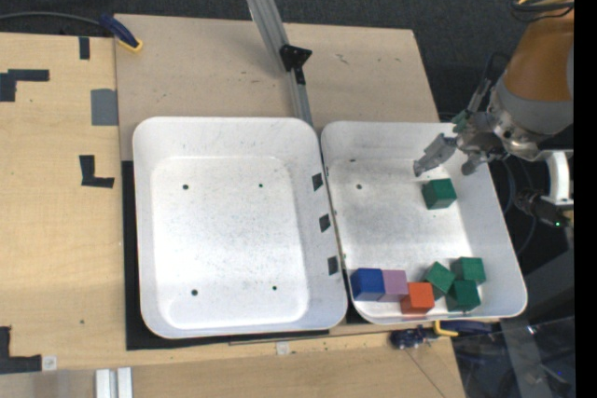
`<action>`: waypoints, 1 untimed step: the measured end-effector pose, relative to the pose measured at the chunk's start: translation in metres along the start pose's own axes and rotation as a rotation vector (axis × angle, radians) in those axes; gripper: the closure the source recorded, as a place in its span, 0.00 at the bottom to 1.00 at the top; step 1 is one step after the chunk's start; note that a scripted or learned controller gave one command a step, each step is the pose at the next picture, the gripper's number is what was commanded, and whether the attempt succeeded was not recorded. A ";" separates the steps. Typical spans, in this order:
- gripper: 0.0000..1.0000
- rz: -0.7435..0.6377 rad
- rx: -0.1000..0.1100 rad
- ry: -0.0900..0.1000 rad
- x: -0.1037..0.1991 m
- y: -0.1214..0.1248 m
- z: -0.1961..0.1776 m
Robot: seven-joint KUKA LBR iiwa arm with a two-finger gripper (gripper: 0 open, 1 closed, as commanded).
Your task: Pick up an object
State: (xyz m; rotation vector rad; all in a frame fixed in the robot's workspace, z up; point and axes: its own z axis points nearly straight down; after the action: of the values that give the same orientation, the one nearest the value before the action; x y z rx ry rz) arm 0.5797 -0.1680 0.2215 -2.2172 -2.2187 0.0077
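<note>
A lone green block (pixel 438 193) lies in the upper right part of the right bin (pixel 373 154). My gripper (pixel 446 164) hangs just above and behind that block, its two fingers spread open with nothing between them. Along the bin's front edge sit a blue block (pixel 367 282), a purple block (pixel 395 282) and an orange block (pixel 420 295). Three more green blocks (pixel 460 282) cluster in the front right corner.
The left bin (pixel 149 144) stands beside the right one, with a shared rim between them. A metal pole (pixel 266 5) slants down to the bins' back edge. The orange-banded arm (pixel 541 70) comes in from the right.
</note>
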 end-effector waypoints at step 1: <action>0.00 -0.001 -0.001 0.000 0.005 -0.002 0.045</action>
State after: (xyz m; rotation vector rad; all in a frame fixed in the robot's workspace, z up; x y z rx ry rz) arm 0.5776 -0.1626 0.1767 -2.2166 -2.2197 0.0065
